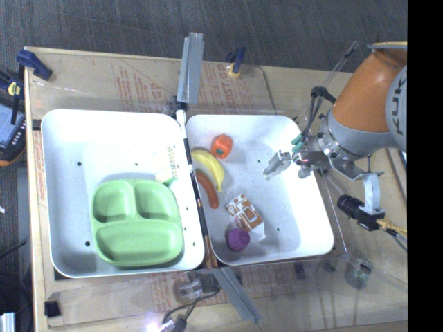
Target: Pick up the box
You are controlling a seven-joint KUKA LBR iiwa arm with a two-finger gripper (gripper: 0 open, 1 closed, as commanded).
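The approach step is judged in hand: the gripper (pixel 277 163) is seen empty, fingers slightly parted, right of the box (pixel 243 212). A descent nearer-left is called for.

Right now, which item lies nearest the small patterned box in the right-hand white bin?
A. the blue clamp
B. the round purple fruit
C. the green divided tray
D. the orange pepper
B: the round purple fruit sits just below the small patterned box, closer than anything else.
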